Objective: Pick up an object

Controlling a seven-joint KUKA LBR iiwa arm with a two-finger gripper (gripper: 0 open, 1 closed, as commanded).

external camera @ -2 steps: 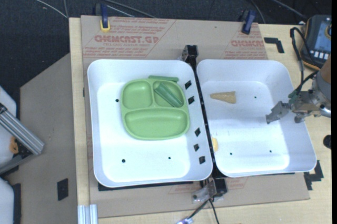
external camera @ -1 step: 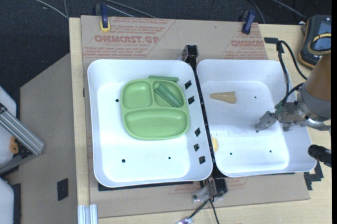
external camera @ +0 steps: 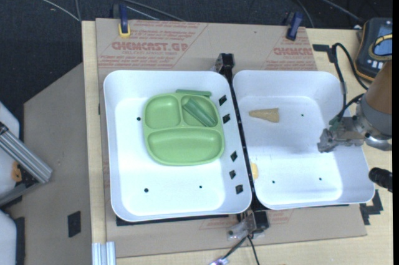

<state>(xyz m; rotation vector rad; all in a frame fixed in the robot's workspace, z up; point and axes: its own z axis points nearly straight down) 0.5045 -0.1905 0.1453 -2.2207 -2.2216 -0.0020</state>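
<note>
A tan wedge-shaped piece [external camera: 264,114] lies flat in the upper middle of the right bin [external camera: 293,192]. In the left bin [external camera: 174,195] sits a green divided plate [external camera: 181,145], and a darker green object [external camera: 199,110] rests in its upper right compartment. My gripper [external camera: 331,139] hangs over the right side of the right bin, about a hand's width right of and below the tan piece. I see nothing held in it.
A small yellow bit [external camera: 254,171] lies at the right bin's left wall by the divider [external camera: 234,133]. Blue clamps [external camera: 124,25] [external camera: 293,25] hold the cardboard base at the back. A cable [external camera: 340,80] runs down to the wrist on the right.
</note>
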